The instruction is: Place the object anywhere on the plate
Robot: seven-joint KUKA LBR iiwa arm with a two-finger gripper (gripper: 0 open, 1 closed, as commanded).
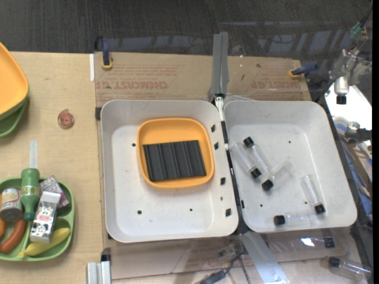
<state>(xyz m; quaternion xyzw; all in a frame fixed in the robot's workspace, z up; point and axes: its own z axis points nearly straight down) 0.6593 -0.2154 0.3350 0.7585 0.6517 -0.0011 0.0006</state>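
Note:
An orange square plate (pixel 175 125) lies in the left white bin (pixel 124 209), a little toward the bin's back. A black ribbed rectangular object (pixel 175 160) rests flat on the plate, covering most of its middle. The right white bin (pixel 284 126) holds several clear tubes with black caps: one pair (pixel 245 154) near its left wall, one (pixel 276 176) in the middle, one (pixel 312 194) at the right and one (pixel 295 219) along the front wall.
On the wooden bench to the left sit a green plate (pixel 62 232) of toy food, a stacked orange bowl (pixel 10 90) and a small pink disc (pixel 66 119). A grey post (pixel 219 64) stands behind the seam between the bins. Cables and equipment crowd the right side.

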